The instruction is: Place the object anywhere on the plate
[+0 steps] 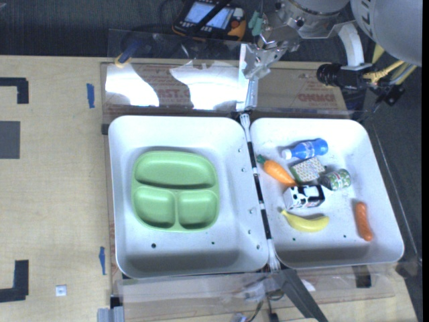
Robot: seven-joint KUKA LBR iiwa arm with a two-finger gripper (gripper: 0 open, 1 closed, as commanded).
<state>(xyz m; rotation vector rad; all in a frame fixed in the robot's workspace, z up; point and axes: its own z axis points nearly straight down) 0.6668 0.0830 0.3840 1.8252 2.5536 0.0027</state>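
claw [258, 51]: far, beyond the bins; opening can't be told
plate [175, 188]: left bin, well apart
banana [305, 221]: right bin, near side

This is a robotics lab, not a kitchen. A pale wooden bench [53, 180] marked with black squares and blue tape [90, 94] bears two white bins [127, 247]. The food is toys: a banana [305, 221], a carrot [277, 172]. A handheld controller [206, 17] with a lit screen lies behind, by loose cables [375, 72].
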